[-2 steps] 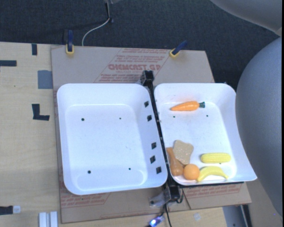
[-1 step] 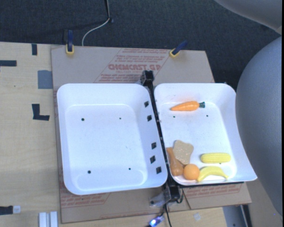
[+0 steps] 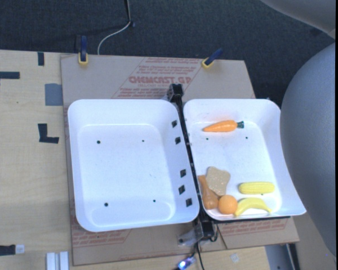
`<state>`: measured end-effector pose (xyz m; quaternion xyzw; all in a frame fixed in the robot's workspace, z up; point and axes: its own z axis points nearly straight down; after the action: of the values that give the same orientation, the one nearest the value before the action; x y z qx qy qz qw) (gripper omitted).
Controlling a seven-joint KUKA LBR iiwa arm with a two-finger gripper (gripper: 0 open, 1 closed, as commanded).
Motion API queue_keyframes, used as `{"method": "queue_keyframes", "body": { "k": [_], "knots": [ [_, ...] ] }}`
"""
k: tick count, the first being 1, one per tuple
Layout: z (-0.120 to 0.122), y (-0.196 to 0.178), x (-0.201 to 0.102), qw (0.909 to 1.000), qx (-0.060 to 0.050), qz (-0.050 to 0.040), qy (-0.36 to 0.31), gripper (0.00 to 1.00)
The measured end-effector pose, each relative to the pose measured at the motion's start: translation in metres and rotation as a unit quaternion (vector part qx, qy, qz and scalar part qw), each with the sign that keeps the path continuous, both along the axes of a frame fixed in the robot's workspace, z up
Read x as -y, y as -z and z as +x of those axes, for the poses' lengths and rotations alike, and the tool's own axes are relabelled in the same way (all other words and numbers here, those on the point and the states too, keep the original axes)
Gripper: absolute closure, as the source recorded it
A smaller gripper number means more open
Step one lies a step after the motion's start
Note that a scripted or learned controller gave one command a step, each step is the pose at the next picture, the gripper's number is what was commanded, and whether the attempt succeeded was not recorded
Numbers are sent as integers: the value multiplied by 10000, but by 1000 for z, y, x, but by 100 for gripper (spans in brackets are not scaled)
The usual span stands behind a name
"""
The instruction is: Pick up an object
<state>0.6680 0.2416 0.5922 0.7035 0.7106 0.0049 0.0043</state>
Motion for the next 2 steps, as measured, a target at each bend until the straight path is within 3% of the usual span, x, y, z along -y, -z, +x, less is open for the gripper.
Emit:
{"method": "queue_keyframes", "body": {
  "k": [2],
  "knots": [
    [2,-19,-3,9999,133,38,6,100]
  ]
}}
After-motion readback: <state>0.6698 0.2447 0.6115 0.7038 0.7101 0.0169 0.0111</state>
